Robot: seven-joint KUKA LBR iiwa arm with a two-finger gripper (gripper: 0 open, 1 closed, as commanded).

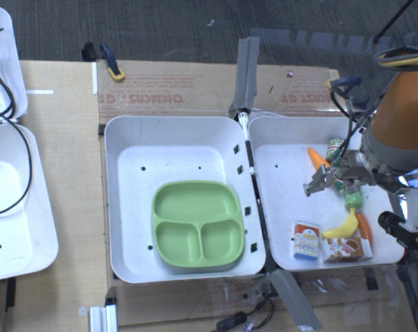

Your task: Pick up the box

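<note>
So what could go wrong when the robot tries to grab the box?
The small blue and white carton box lies right beside a brown packet and a yellow toy banana, so the gripper might bump or grab those instead. The box also sits near the right white bin's front wall, leaving little room.

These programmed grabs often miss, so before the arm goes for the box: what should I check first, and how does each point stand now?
1. Target in view: small white and blue carton box lies flat in the right white bin: ok.
2. Box top unobstructed: ok.
3. Neighbours: brown snack packet and yellow banana lie close on its right: not ok.
4. Pincer above box: it hangs farther back: not ok.
5. Pincer opening: cannot tell.
</note>
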